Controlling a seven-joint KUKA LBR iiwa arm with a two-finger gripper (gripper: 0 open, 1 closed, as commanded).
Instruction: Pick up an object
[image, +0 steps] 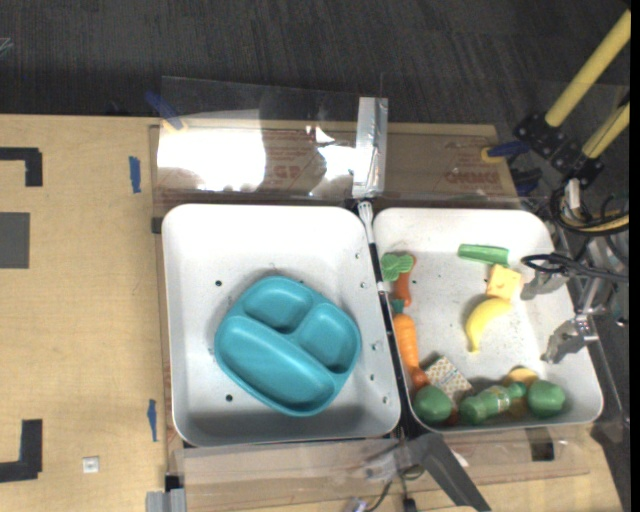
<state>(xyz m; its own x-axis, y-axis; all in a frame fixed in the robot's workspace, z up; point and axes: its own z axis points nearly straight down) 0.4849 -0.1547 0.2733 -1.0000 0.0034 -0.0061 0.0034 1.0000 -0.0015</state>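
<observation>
Two shallow white bins sit side by side on the desk (80, 300). The left bin (190, 240) carries a single teal divided plate (288, 343), lying flat and a little toward the near side. The right bin (440, 240) holds a scatter of toy food: a yellow banana (483, 322) near the middle, a yellow wedge (503, 283) just beyond it, a green stick (484, 254) toward the far wall, an orange carrot (407, 340) along the left wall, and a row of round green pieces (490, 402) against the near wall.

The gripper (572, 325) stands at the right rim of the right bin, well apart from the banana; whether its jaws are spread or closed cannot be told from here.

The banana looks the likeliest pick: lying free with bare floor around it, probably light, stiff moulded plastic with a smooth, somewhat slippery skin. Taking it across the thick middle of its curve seems safest, since the tapered ends could squirt out. The green pieces are crowded together and would likely be harder to isolate.
</observation>
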